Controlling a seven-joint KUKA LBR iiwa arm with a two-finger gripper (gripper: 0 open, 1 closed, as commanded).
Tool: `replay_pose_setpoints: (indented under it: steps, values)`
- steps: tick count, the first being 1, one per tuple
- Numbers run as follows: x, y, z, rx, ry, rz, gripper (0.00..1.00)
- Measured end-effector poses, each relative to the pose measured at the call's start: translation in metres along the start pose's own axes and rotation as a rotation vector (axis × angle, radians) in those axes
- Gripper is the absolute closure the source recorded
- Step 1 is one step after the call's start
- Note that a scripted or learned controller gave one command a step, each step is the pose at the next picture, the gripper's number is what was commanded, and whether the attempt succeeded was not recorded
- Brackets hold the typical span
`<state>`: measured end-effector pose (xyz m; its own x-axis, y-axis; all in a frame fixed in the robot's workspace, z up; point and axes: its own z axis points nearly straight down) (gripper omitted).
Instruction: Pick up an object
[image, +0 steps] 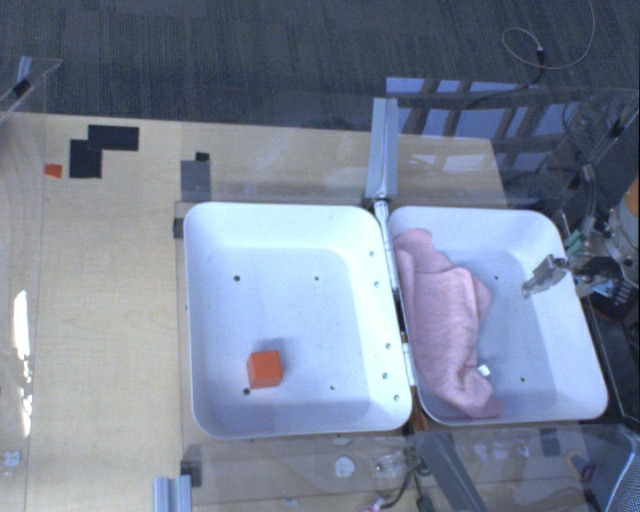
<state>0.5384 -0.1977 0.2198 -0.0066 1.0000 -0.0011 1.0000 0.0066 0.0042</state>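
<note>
Nearest the camera, a small orange block sits on the floor of the left shallow white plastic bin, toward that bin's near left corner and well apart from its walls. It looks roughly cubic, so no long axis can be made out; its faces sit slightly turned against the bin's edges.

In the right shallow white plastic bin a crumpled pale pink cloth lies along the left wall, touching it. Its long axis runs from the near edge to the far edge, the far end reaching almost to the bin's far left corner and the near end bunched thick near the front rim. A small white fleck rests on its near right fold.

The grey arm comes in from the right, low over the right bin's right rim. The two-finger metal gripper points leftward and slightly down over the bin's right half, apart from the cloth. Its fingers seem close together with nothing between them, though the view is too small to be sure.
</note>
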Motion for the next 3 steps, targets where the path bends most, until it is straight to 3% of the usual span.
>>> replay_pose_setpoints:
  steps: [1, 2, 3]
  values:
    - [0.061, 0.022, 0.126, -0.009, -0.001, -0.293, 0.00]
    - [0.080, 0.074, 0.127, -0.015, -0.003, -0.329, 0.00]
    - [0.096, 0.131, 0.129, 0.001, -0.001, -0.309, 0.00]
